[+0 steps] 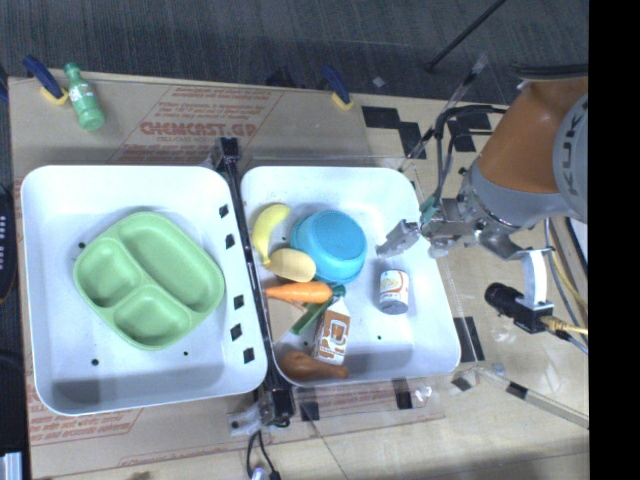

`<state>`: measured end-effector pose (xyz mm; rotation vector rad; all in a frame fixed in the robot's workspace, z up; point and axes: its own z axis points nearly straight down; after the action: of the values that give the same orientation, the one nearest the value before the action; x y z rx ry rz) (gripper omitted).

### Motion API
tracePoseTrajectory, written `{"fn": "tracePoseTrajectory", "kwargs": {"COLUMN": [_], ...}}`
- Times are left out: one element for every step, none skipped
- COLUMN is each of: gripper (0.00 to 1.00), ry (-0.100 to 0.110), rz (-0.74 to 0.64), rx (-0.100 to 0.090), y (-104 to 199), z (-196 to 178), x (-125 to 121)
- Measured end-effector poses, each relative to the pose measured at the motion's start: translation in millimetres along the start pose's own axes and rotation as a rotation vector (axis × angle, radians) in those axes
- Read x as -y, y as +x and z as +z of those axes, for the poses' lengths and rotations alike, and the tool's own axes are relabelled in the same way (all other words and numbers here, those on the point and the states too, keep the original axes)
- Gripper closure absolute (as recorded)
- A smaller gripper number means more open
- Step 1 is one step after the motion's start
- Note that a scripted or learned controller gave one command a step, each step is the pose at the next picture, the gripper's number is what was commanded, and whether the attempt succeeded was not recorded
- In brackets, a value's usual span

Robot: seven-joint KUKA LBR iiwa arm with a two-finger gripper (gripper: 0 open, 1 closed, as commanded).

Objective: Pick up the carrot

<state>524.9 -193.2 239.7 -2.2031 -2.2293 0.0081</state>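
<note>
The carrot (298,292) is orange with a small green top and lies flat in the right bin (430,318), near its left wall. It sits just below a yellow lemon-like fruit (292,264) and above a small carton (333,336). My gripper (400,238) hangs over the right side of the same bin, to the right of the blue bowl (330,244) and just above a small can (393,290). It is about a hand's width to the right of the carrot, and I see nothing held in it.
A banana (268,228) lies at the bowl's left. A green stick-like piece (312,318) and a brown item (310,366) lie near the carton. The left bin (60,368) holds a green divided plate (150,278). A green bottle (85,98) stands on the bench beyond the bins.
</note>
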Motion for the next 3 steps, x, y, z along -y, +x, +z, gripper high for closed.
{"fn": "tracePoseTrajectory", "kwargs": {"gripper": [0.0, 0.0, 1.0], "ry": [0.009, -0.043, -0.036], "rz": [-0.137, 0.144, 0.134], "rx": [-0.002, 0.003, 0.003], "y": [93.3, 96.6, 97.4], "z": [104.1, 134.6, 125.7], "x": [-18.3, 13.6, 13.5]}}
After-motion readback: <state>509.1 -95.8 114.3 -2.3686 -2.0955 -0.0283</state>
